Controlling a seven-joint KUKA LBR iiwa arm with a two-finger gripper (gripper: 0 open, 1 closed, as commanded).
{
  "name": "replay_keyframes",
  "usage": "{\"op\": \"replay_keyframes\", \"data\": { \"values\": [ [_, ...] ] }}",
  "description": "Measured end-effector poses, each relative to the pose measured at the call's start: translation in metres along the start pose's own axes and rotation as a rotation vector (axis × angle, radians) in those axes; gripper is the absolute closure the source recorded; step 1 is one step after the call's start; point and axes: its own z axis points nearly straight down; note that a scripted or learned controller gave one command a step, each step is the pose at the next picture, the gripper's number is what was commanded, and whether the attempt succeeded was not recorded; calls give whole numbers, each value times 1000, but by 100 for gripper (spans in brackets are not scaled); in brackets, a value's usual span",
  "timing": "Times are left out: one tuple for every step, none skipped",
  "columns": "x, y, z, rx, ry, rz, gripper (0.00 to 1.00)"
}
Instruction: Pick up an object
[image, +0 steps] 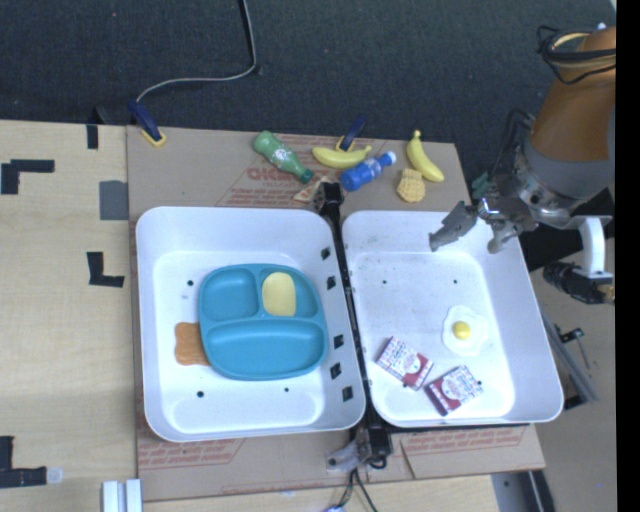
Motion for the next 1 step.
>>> {"op": "replay_keyframes", "data": {
  "values": [
    [31,-72,86,4,2,1,0]
  ]
}}
